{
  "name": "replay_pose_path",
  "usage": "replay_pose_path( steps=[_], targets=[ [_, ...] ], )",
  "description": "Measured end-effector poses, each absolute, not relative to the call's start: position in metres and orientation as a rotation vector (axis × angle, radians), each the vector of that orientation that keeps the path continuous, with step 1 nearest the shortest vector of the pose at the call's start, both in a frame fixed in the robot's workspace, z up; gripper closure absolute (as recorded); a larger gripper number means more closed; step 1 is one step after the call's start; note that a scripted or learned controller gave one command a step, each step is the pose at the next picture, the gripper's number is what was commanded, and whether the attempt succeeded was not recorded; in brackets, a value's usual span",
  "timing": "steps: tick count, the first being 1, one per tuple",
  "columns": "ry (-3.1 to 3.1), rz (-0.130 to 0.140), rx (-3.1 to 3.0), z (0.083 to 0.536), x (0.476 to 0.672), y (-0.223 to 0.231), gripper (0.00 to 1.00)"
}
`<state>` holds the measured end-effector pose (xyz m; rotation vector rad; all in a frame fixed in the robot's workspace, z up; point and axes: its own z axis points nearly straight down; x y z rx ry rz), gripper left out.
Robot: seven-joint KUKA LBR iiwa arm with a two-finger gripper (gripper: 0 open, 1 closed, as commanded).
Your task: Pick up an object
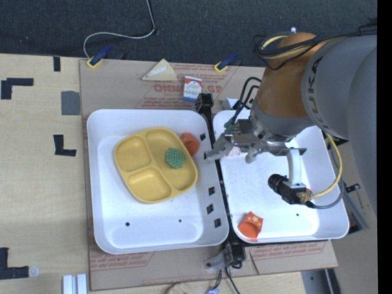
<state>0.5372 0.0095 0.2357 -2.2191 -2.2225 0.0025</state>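
My gripper (pixel 233 154) hangs over the upper left part of the right bin (pixel 306 225), close to the divider between the bins. Its two grey fingers are spread apart with nothing between them. An orange-red object (pixel 250 224) lies near the right bin's front left corner, well below the gripper. In the left bin (pixel 122 225) sits a yellow divided plate (pixel 147 167) with a green knobbly ball (pixel 175 158) in its right compartment. A red-orange object (pixel 189 143) rests against the plate's right rim, left of the gripper.
The arm's bulky grey and orange body (pixel 306 84) covers the right bin's upper half. A black fitting with a yellow cable (pixel 286 188) hangs over the bin's middle. A small red and white box (pixel 192 89) and a pale wedge (pixel 160 71) lie behind the bins.
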Motion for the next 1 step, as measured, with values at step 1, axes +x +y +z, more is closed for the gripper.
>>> replay_pose_path(
  steps=[1],
  targets=[
    [-2.220,0.006,-2.222,0.1834,0.5814,-0.0545,0.00]
  ],
)
